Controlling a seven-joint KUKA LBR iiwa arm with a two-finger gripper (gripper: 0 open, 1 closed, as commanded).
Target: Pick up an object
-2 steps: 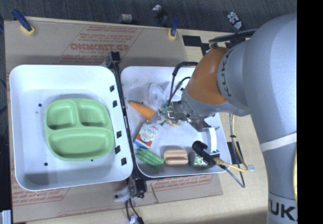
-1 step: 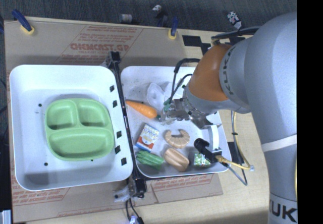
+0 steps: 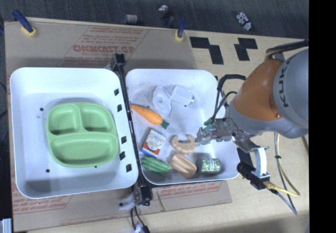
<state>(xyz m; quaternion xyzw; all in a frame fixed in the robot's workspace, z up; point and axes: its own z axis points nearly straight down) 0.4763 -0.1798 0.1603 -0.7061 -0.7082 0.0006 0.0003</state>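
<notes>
The gripper (image 3: 202, 135) is hovering low in the right bin (image 3: 137, 82), just beside a tan banana-shaped toy (image 3: 182, 145); its finger state is unreadable (too small, blurred). Seven items are sitting here, crowding the near edge. One green divided tray (image 3: 81, 133) is occupying the left bin (image 3: 21, 122).

The grey arm (image 3: 273, 103) (orange band above the wrist) reaches leftward, pincer (image 3: 202, 136) low.
</notes>
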